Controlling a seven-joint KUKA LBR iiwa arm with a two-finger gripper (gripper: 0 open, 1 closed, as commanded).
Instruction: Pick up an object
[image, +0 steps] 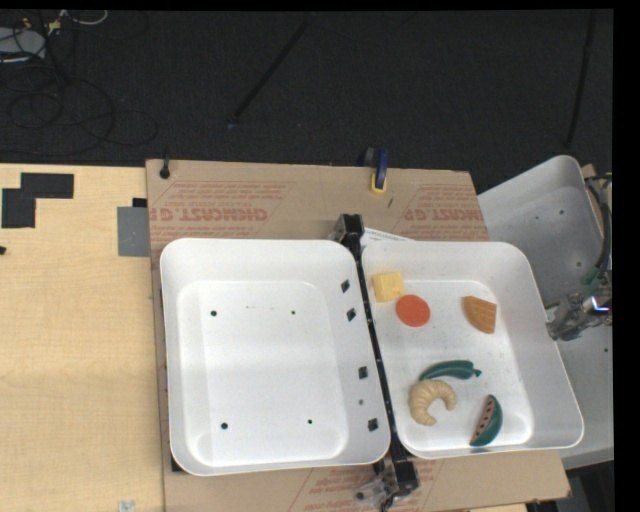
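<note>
You had six small toy foods in the right bin (540, 300), all placed here relative to the red disc (413, 311). That flat, round disc lay in the bin's upper middle. A yellow cheese block (388, 286) sat just beside it, up and to its left. An orange bread wedge (481, 314) lay to its right, long axis running up and down. Below the disc, a green pepper (451, 371) stretched sideways, stem end pointing right. Under that curled a tan croissant (432, 400), and to its right a melon slice (487, 421) stood nearly upright. You could not tell the gripper's state.
</note>
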